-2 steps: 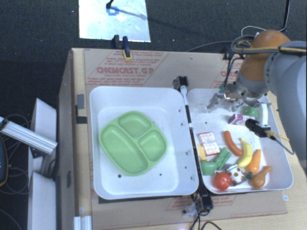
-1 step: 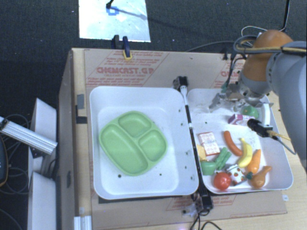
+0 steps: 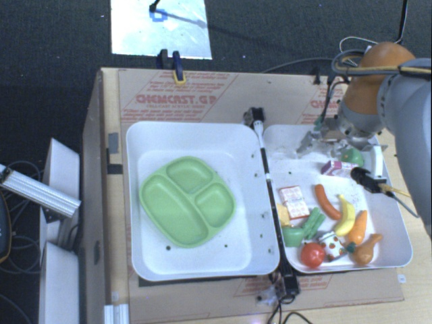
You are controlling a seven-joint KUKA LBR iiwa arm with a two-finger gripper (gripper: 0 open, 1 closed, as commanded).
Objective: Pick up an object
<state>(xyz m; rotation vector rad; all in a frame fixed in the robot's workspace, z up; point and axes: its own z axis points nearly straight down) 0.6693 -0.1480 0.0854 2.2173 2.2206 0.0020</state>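
Camera view: gripper (image 3: 317, 139) hovering over the far part of the right bin (image 3: 398, 238), finger spread impossible to tell. Lying nearer the camera than the fingers: toy foods including banana (image 3: 346, 216), tomato (image 3: 312, 254), sausage (image 3: 327, 202). Sitting well left of them: green divided plate (image 3: 187, 200) in the left bin (image 3: 145, 248).

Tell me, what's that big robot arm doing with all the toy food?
The grey robot arm is reaching into the right bin, near its far end, to pick something up. Toy food lies piled there: a banana, a tomato, a sausage and more. I can't see anything grabbed yet. The left bin holds a green divided plate.
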